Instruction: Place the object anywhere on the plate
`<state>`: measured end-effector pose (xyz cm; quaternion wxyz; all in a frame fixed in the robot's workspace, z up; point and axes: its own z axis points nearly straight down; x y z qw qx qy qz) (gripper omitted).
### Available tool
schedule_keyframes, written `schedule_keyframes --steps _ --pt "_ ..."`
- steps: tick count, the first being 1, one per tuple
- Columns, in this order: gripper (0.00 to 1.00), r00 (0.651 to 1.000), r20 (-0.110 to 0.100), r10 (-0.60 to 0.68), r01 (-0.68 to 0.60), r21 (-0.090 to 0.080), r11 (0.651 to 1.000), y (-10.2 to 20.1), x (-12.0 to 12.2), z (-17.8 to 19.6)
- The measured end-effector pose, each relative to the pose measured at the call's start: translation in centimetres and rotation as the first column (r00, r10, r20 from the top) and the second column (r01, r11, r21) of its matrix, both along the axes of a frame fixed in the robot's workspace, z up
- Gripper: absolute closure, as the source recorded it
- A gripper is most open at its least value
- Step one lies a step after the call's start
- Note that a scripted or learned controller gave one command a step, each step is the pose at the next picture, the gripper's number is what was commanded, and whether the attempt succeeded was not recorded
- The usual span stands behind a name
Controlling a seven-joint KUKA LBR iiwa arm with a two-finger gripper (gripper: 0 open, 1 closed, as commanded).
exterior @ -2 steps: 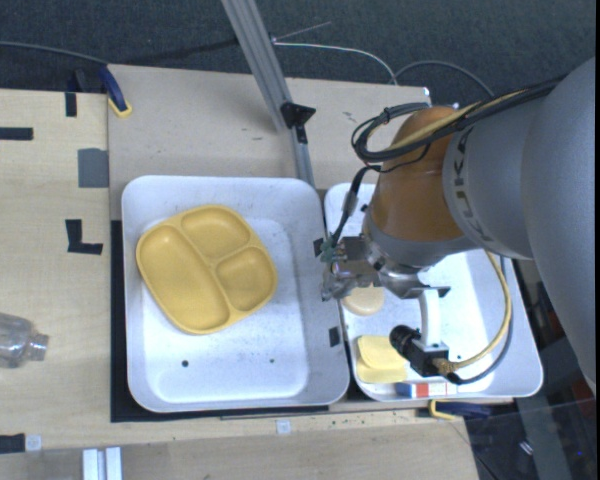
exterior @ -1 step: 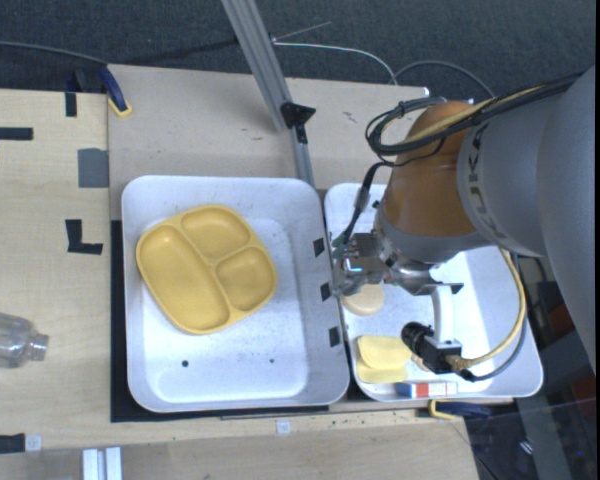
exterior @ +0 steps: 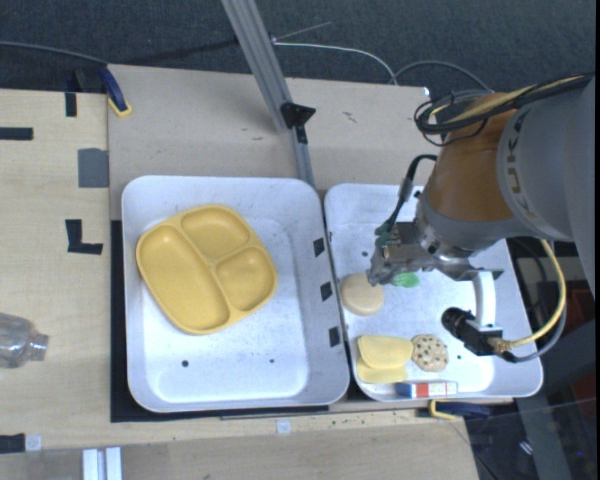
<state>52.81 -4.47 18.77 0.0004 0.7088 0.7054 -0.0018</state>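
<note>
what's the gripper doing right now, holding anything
Gripper: down in the right bin, just above the round beige piece; whether it grips anything cannot be told.

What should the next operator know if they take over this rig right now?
Gripper: low in the right bin, just above the round beige piece; no grasp visible.
Beside it lies a small green item. A yellow block and a cookie lie near the bin's front edge.
Yellow divided plate: in the left bin, nothing on it.
Done: nothing placed.
Left: pick one object, carry it across, set it on the plate.
</note>
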Motion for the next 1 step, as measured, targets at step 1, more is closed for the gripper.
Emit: schedule_keyframes --steps 1 --pt "1.00 1.000 -0.003 0.004 -0.004 0.002 1.000 0.43 -2.19 0.05"
